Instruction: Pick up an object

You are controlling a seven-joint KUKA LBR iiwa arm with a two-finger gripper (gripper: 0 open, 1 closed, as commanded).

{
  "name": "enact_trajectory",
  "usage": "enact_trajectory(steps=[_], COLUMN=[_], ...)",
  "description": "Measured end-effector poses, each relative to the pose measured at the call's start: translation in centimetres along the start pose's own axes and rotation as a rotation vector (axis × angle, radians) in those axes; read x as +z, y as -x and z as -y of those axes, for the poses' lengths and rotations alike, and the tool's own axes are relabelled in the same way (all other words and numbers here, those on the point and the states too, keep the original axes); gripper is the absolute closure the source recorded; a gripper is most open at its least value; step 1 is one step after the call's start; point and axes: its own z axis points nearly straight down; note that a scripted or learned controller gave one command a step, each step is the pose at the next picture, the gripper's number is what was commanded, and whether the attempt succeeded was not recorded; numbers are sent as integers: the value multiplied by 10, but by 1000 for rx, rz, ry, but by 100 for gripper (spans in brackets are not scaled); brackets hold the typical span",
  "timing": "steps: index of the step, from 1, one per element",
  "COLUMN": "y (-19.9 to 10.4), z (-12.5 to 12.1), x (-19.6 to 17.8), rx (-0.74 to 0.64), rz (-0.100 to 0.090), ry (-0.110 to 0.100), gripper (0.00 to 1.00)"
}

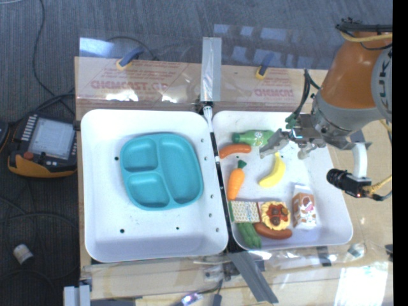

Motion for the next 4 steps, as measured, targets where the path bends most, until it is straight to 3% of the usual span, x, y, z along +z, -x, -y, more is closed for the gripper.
enact_trajectory(steps=[1, 2, 3, 4], y=[38, 29, 42, 50], z=[-57, -89, -52, -61], x=[36, -6, 148, 151], rx=[255, 63, 270, 205], rz=[0, 4, 1, 4], ry=[-1, 1, 0, 9], gripper=[0, 0, 0, 0])
